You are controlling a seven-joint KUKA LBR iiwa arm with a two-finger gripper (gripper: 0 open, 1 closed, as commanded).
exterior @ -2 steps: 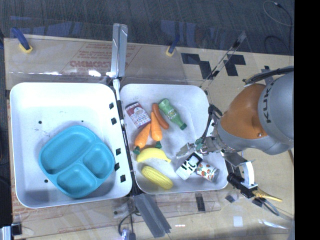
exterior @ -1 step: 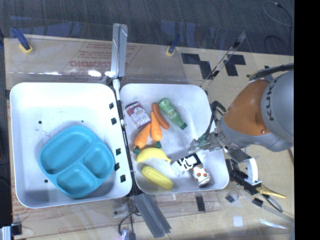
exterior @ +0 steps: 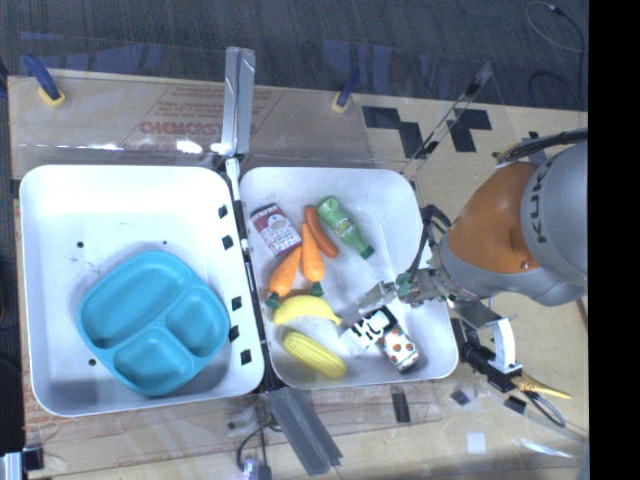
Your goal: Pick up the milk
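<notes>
Right bin [exterior: 400, 183]: milk [exterior: 371, 328] just below gripper [exterior: 388, 292] (near front wall).

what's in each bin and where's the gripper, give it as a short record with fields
left bin: blue divided plate
right bin: milk carton, can, corn, banana, two carrots, green bottle, red packet
milk position: near front edge of the right bin, lying beside the can
gripper: low over the right bin, just above the milk carton
arm: reaching in from the right
milk held: not seen between the fingers
</notes>
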